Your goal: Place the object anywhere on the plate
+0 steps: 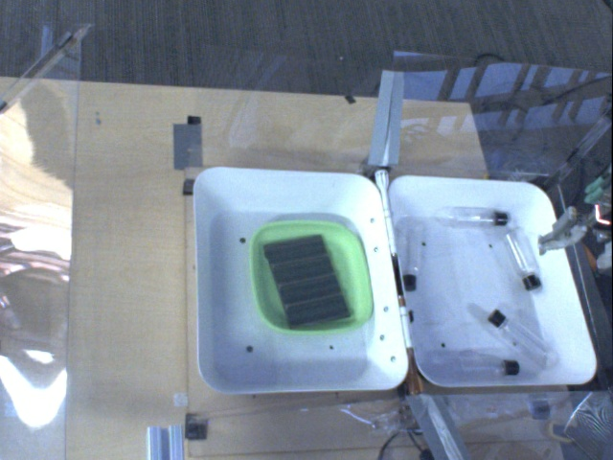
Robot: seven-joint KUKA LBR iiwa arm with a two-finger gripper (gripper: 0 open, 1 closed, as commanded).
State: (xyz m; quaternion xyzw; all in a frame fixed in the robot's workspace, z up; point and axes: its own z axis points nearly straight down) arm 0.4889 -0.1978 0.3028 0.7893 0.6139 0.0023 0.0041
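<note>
Apparently bare, end effector [560, 237] overhangs right bin [556, 372].

One fixed camera above the bench [115, 257], looking down aslant; both bins [220, 353] framed, seemingly mid-distance.

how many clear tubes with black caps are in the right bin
5, possibly more, since clear plastic is hard to see. One tube lies along the right bin's far wall, one near the right wall, one by the left wall, two at the near side.
</note>
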